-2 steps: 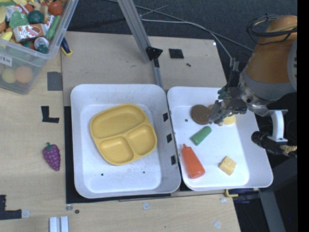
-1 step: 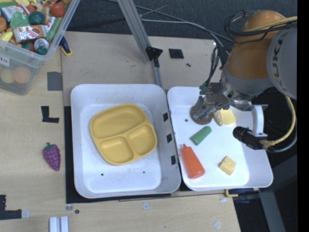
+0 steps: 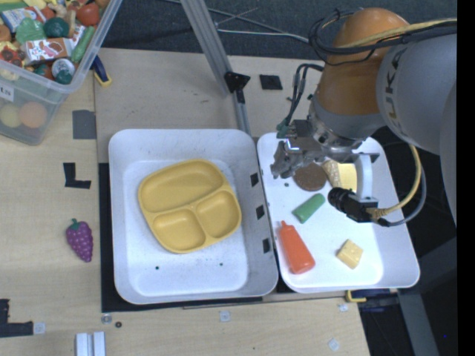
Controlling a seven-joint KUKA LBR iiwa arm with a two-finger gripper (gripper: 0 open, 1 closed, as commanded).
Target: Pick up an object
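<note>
In the right bin (image 3: 386, 273) lie a brown round toy (image 3: 310, 177), a green piece (image 3: 308, 208), an orange-red bottle (image 3: 296, 249), a yellow cheese-like block (image 3: 349, 254) and a yellow piece (image 3: 346, 175) partly under the arm. My gripper (image 3: 288, 158) hangs over the bin's upper left part, just left of the brown round toy. The wrist hides much of the gripper. I see nothing held in it.
The left bin (image 3: 126, 273) holds a yellow divided plate (image 3: 190, 204). A purple toy grape bunch (image 3: 80, 239) lies on the bench to the left. A clear box of toy food (image 3: 44, 28) stands at the top left. A metal pole (image 3: 211, 43) rises behind the bins.
</note>
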